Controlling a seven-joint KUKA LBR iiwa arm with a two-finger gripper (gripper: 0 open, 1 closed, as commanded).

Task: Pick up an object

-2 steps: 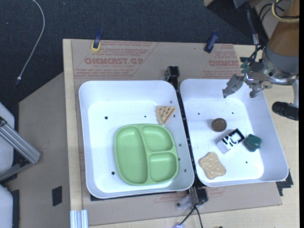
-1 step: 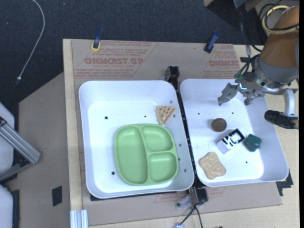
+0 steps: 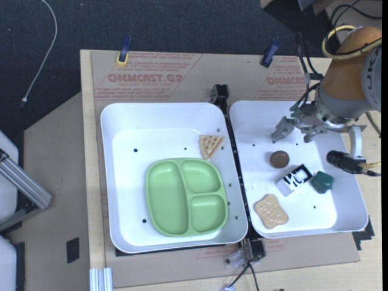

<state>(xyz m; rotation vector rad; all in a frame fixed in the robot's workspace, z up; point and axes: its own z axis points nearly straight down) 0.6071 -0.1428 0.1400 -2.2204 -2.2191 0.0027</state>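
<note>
I am seeing the hand (image 3: 296,130) hovering over the far part of the right bin (image 3: 254,117), its fingers spread apart and gripping nothing. The brown round cookie (image 3: 279,159) is lying in that bin just nearer me than the hand. Beyond the cookie sit a black-and-white block (image 3: 294,179), a teal piece (image 3: 322,182) and a toast slice (image 3: 270,211).
</note>
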